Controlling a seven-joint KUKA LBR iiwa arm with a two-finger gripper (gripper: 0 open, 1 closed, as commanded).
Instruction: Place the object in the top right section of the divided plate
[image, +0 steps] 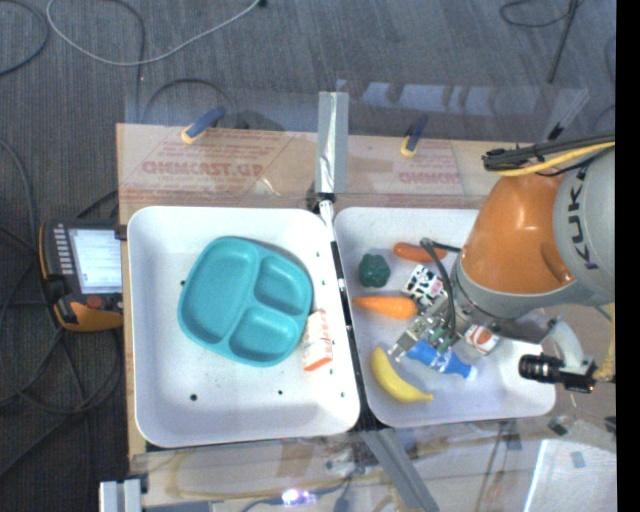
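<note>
Right bin, near side: banana (400, 378) and blue bottle (441, 359) lie just beside the fingers (428, 332); whether these are open or closed cannot be told. The bottle, probably the target, looks light, smooth, slippery; grip mid-body. Beyond: carrot (385, 306). Left bin: plate (246, 299).

Plastic, card and carpet around the tool

The divided plate (247, 300) looked like smooth teal plastic with a soft sheen, well off from the gripper (428, 333) in the left bin (160, 400), whose white plastic was smooth and faintly glossy. Just beside the gripper lay a glossy yellow banana (398, 378) and a smooth orange carrot (385, 306). The board (220, 165) beyond was matt brown cardboard; the floor (60, 120) was rough grey carpet
</note>
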